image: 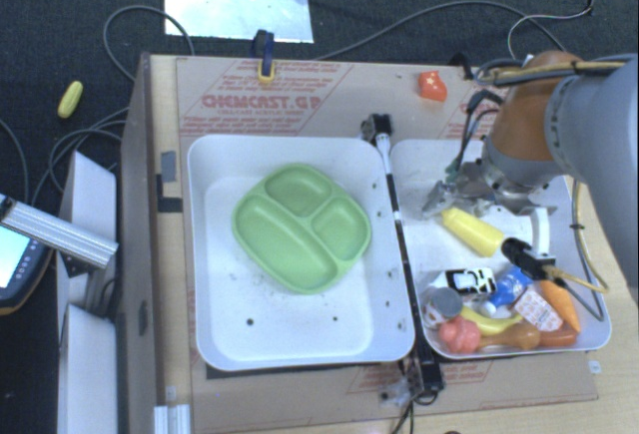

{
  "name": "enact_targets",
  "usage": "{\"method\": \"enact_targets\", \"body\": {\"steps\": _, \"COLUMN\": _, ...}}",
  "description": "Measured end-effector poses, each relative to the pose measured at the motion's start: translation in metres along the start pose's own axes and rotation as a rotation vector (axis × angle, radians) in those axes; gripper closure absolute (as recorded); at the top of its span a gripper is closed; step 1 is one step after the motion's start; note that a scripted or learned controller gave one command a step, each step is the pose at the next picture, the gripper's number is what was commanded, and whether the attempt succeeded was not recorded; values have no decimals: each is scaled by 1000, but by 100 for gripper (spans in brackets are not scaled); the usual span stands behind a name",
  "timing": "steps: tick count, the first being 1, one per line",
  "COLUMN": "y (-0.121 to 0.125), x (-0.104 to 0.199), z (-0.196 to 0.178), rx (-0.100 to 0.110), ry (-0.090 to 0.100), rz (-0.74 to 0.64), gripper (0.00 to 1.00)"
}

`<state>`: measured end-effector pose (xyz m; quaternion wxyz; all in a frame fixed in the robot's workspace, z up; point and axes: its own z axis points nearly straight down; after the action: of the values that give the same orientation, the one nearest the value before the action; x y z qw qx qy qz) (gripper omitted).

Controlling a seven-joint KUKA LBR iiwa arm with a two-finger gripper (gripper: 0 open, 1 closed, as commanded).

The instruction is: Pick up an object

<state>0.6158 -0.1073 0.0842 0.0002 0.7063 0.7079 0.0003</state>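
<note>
My gripper (440,197) hangs low in the right bin (424,158), near its upper left part, under the grey arm with the orange band (521,123). Just below and right of it lies a yellow cylinder-shaped toy (472,230), very close to the gripper's tip. I see nothing held in the gripper. Along the bin's lower edge is a heap: a black-and-white item (470,279), a grey round piece (440,303), a pink lumpy toy (459,334), a yellow banana (496,323), a blue item (512,284) and an orange carrot (561,302).
The left bin (215,222) holds a green divided plate (302,226). A black rail (395,222) separates the bins. A small orange object (431,86) and a yellow-and-blue clamp (265,51) sit on the cardboard behind the bins. Cables run along the right bin's right side.
</note>
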Motion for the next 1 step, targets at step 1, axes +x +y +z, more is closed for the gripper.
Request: {"method": "enact_targets", "body": {"steps": 1, "y": -12, "x": -13, "z": 0, "rx": 0, "ry": -1, "rz": 1, "gripper": 0}}
